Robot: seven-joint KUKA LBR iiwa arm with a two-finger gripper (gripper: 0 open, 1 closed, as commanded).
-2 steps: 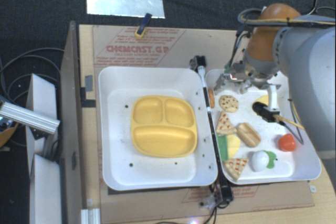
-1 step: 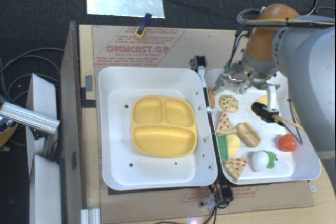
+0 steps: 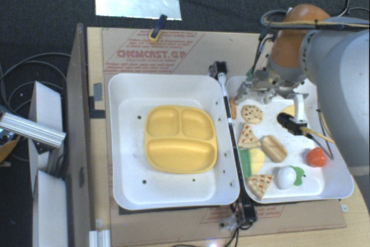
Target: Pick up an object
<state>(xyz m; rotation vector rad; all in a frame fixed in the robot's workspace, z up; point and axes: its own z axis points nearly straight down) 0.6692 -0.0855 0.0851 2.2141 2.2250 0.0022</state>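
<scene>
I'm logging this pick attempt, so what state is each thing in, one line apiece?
Yellow tray: flat in the left bin, compartments bare.
Cookie: lying flat in the right bin, below the claw.
Hot dog: lying flat, untouched.
Tomato: resting near the right wall.
Waffle wedge: lying flat at the front.
Claw: low over the bin's far end, grip hidden.

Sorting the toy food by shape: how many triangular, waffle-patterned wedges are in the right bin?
2: one wedge below the round cracker by the divider, another at the front edge beside the white ball. The arm may hide more.
</scene>
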